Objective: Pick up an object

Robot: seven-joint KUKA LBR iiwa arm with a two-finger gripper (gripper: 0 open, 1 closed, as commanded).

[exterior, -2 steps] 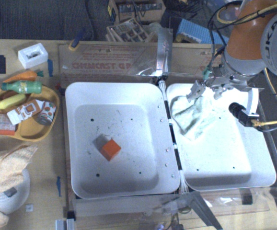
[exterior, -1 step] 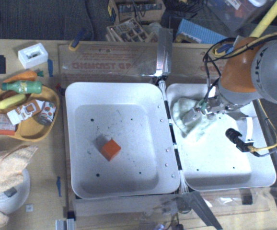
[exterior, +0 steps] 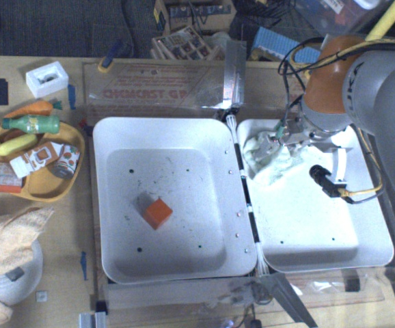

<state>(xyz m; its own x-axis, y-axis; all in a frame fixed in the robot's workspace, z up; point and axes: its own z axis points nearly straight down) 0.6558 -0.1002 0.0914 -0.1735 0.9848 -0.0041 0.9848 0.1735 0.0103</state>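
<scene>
Your desk (exterior: 61, 70) carries two white bins side by side. The left bin (exterior: 115, 142) holds one orange block (exterior: 158, 213), lying loose near its middle, well apart from the arm. The right bin (exterior: 334, 251) holds a crumpled pale cloth (exterior: 266, 157) in its far left corner. Your gripper (exterior: 288, 134) sits over that cloth; how it is set, and whether it has hold of anything, cannot be told. At the desk's left edge, a yellow bowl (exterior: 44, 188) holds a green bottle (exterior: 32, 124), a banana (exterior: 9, 146) and small packets.
</scene>
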